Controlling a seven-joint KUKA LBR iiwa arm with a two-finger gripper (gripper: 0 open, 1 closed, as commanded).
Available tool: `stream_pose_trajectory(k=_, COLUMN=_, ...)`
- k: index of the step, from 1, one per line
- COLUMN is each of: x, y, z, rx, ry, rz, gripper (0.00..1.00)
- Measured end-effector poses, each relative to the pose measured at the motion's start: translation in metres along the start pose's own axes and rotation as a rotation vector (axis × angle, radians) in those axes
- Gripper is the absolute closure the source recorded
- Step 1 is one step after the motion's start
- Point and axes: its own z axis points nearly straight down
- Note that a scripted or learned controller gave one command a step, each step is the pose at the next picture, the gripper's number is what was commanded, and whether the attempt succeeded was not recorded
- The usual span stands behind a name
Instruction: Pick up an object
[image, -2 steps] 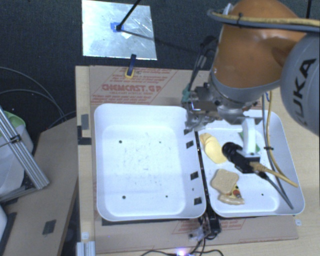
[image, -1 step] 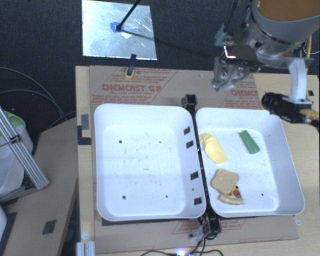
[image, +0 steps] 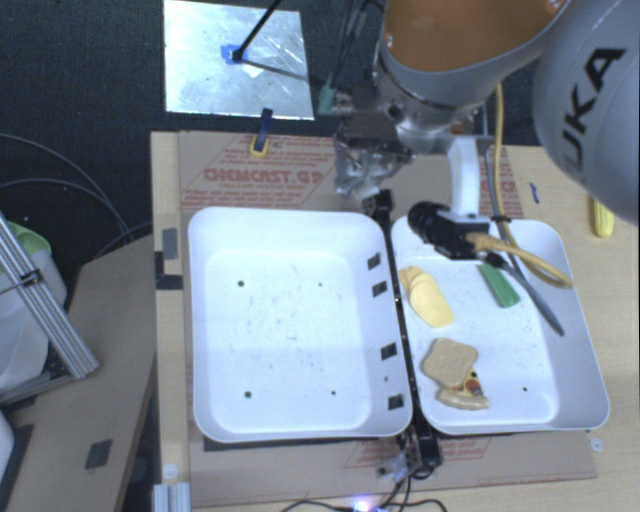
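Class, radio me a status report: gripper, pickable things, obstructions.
Gripper above the bins' far rims, at the divide. Yellow slices and toast piece lie uncovered in right-hand bin. Green stick nearby.

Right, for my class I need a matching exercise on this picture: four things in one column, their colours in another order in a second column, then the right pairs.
Things
1. bread slice
2. sliced block
3. short stick
4. left bin

Colours
a. green
b. white
c. tan
d. yellow

Pairs: 1-c, 2-d, 3-a, 4-b
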Motion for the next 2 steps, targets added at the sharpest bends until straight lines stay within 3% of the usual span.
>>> stream_pose_trajectory(k=1, x=-0.051, y=-0.066, z=-0.045, rx=-0.009, ry=0.001, rz=0.012, gripper=1.0)
stream_pose_trajectory(k=2, x=-0.045, y=-0.021, z=0.057, rx=0.002, ry=-0.003, rz=0.01, gripper=1.0)
